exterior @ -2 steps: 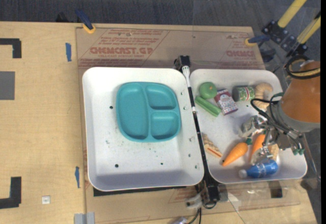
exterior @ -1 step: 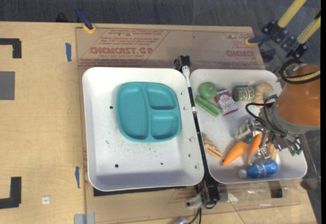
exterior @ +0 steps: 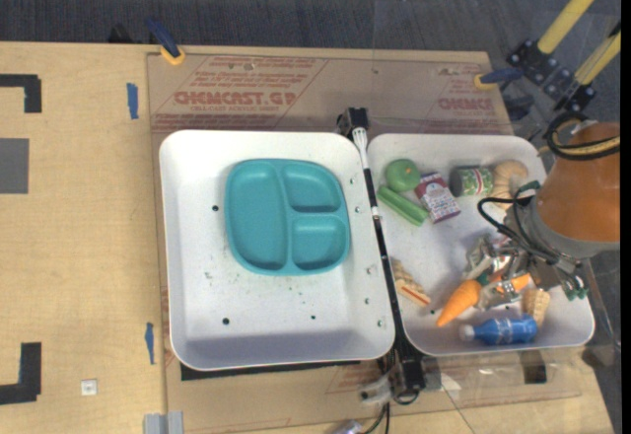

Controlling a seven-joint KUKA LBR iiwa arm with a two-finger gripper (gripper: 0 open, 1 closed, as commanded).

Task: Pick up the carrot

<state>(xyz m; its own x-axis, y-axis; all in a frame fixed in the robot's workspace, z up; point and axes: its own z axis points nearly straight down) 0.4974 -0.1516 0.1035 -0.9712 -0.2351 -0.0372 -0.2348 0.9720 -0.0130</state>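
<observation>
The left bin holds a teal divided plate. In the right bin, the gripper hangs just right of the carrot; whether it grips is unclear. A blue bottle lies just beside the carrot, green pieces well beyond.

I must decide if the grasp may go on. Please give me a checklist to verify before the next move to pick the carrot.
1. Carrot lies in the right bin: ok.
2. Gripper is over the carrot's thick end: ok.
3. Carrot between the gripper's fingers: cannot tell.
4. Room around the carrot: not ok, blue bottle lies close beside it.
5. Teal plate is away, in the left bin: ok.
</observation>
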